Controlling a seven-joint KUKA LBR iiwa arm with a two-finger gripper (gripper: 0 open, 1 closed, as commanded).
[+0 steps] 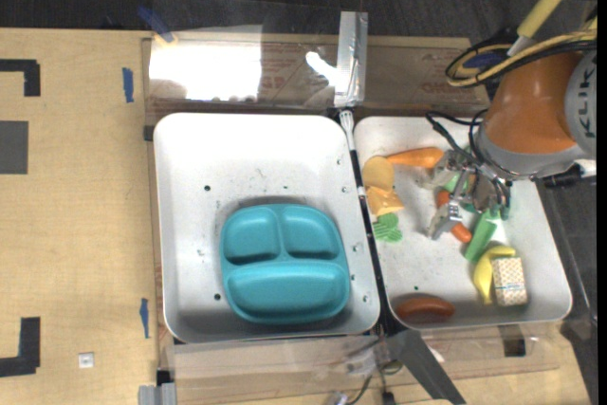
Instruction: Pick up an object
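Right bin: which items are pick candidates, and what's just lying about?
In play:
tool
orange carrot
green piece
yellow banana
patterned box
brown oval

Lying about:
teal divided tray
left bin
clear plastic sheet

You had two bins of smooth white plastic, the left bin point(180, 204) faintly scuffed, the right bin point(550, 270) likewise. The teal tray point(283, 263) looked like matt moulded plastic. Your bench point(76, 204) showed bare, dull wood. The orange band point(536, 104) on the arm shone glossy.
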